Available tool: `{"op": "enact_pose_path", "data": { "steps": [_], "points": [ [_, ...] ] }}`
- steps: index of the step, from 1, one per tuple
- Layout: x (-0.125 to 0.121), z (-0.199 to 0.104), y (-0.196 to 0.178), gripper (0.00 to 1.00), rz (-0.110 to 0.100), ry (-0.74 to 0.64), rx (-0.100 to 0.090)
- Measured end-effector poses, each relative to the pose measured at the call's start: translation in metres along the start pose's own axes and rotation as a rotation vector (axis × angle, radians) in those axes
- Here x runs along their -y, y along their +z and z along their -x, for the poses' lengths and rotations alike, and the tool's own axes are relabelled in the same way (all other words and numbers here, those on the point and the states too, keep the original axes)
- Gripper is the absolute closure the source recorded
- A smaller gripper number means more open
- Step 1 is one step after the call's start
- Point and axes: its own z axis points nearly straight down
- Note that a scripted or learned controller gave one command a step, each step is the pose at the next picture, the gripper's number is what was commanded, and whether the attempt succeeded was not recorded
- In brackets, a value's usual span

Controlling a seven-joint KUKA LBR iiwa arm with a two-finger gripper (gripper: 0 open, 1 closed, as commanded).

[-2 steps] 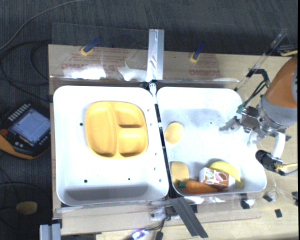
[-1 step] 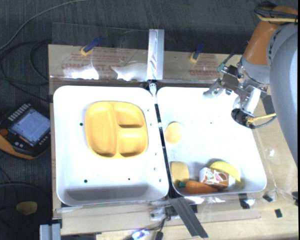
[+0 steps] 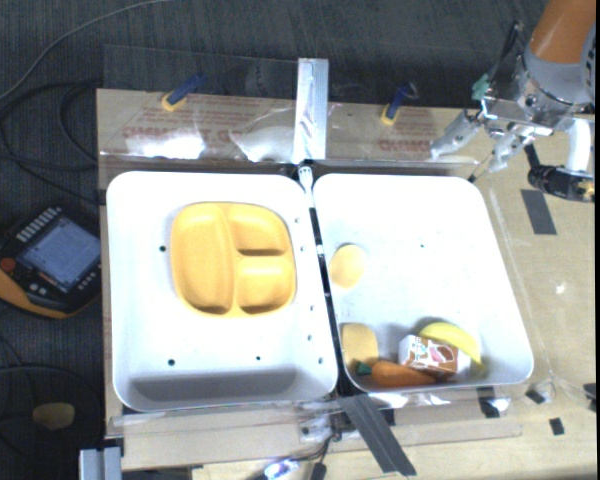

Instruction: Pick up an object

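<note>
Gripper [image 3: 470, 156] parked high at back right, outside the far corner of the right bin [image 3: 505, 268], fingers apart, nothing between them, well apart from every object. Grey arm with orange band [image 3: 570, 13] leaning in from right edge. Candidates all in right bin: pale round disc [image 3: 347, 265] alone near the centre divider; tan block [image 3: 359, 343] in near left corner; carrot [image 3: 400, 374] along near wall, touching or just beside the block; small red-and-white carton [image 3: 430, 355] resting against the carrot; banana [image 3: 452, 340] curled behind the carton, touching it. Left bin [image 3: 120, 268] holding a yellow divided plate [image 3: 233, 258], lying flat, probably too broad for a two-finger pinch. Step in hand, by judgement: approach not yet begun. Best bet looks like the disc, clear on all sides, though lying flat and low, so likely hard to get under; if chosen, come straight down, centred, and straddle its width. Otherwise take the banana across its narrow middle, fingers set crosswise to the curve, approaching from the open far side. Avoid the carrot and block for now: hard against wall and corner, little room for a finger on the wall side. Keep fingers wide until level with the target, close only once both sides are bracketed, lift vertically to avoid dragging neighbours
</note>
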Motion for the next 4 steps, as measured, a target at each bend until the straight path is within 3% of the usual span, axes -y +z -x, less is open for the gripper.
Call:
{"op": "enact_pose_path", "data": {
  "steps": [1, 2, 3, 4],
  "points": [
    [-0.003, 0.027, 0.132, 0.00, -0.003, -0.139, -0.001],
    [-0.001, 0.005, 0.123, 0.00, -0.001, -0.036, -0.003],
    [-0.002, 0.027, 0.186, 0.00, -0.001, -0.311, -0.011],
    [0.025, 0.035, 0.190, 0.00, 0.018, -0.207, -0.013]
  ]
}}
